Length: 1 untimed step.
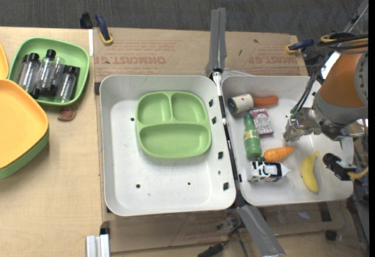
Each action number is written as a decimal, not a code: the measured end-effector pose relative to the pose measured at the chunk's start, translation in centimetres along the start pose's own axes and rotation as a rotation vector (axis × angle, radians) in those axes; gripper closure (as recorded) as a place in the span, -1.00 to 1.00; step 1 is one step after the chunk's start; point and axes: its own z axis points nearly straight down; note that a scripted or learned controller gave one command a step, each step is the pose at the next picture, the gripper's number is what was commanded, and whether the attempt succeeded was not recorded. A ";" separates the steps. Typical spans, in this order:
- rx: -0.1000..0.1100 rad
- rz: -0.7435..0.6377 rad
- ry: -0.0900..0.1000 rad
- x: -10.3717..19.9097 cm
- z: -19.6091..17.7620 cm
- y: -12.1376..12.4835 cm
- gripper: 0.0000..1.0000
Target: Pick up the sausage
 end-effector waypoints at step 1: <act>0.001 -0.228 0.002 1.2 0.0 -3.3 1.00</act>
